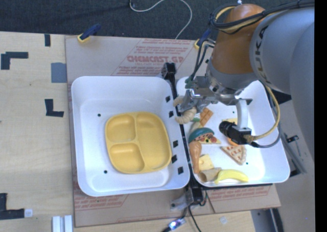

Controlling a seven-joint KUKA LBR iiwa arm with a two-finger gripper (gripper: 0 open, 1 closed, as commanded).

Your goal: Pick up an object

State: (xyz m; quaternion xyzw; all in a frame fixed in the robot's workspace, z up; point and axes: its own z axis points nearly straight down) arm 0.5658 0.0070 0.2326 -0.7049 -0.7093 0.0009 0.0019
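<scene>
In the camera view, the grey arm with its orange band reaches in from the right and hangs over the right bin, near that bin's left wall. The gripper sits low by the divider between the two bins; whether it is released or clenched cannot be told, since the wrist hides it. A beige toy piece lies just beside it, and no grasp is visible. Further toward the right bin's front edge lie an orange carrot-like toy, a waffle wedge and a yellow banana. The left bin holds a yellow divided plate near its middle.
</scene>
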